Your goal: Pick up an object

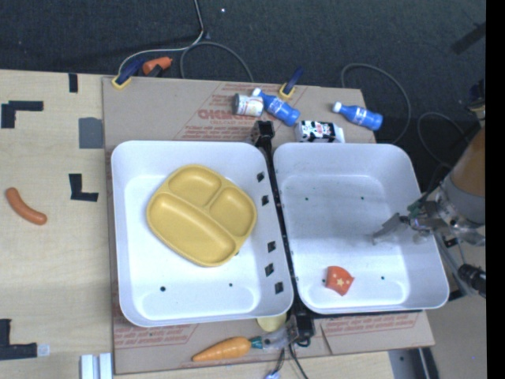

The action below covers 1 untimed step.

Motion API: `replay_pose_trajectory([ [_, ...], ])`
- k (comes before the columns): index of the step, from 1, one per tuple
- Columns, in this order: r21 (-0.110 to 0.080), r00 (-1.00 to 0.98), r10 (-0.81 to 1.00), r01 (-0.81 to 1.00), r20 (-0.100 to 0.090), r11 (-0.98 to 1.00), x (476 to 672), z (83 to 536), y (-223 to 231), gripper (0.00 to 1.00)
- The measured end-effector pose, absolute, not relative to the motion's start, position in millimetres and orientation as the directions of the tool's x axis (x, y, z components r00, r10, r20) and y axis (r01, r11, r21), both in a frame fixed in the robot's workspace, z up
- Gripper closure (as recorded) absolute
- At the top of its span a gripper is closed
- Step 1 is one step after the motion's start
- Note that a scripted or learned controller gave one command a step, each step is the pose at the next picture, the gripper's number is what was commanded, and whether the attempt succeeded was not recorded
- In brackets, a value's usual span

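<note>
A small red object [339, 279], shaped like a strawberry, lies near the front wall of the right bin [347, 164]. A yellow divided plate [203, 213] rests in the left bin [130, 212]. My gripper [400, 223] reaches in over the right bin's right side and sits low above its floor, up and to the right of the red object and well apart from it. Nothing shows in its grasp.
Behind the bins lie two blue bottles [281, 108] [359, 116], a small white bottle [248, 103] and a black-and-white carton [319, 131]. A toy carrot [223, 349] lies in front of the bins. A sausage [25, 206] sits far left on the bench.
</note>
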<state>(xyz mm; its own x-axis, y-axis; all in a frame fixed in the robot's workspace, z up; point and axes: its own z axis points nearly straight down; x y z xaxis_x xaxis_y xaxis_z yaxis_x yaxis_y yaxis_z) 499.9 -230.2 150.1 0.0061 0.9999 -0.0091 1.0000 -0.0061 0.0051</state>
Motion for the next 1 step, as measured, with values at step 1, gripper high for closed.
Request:
replay_pose_trajectory([
  [1,0.001,-0.006,1.0,1.0,-0.003,0.006,558.2,85.4,-176.3,0.0],
])
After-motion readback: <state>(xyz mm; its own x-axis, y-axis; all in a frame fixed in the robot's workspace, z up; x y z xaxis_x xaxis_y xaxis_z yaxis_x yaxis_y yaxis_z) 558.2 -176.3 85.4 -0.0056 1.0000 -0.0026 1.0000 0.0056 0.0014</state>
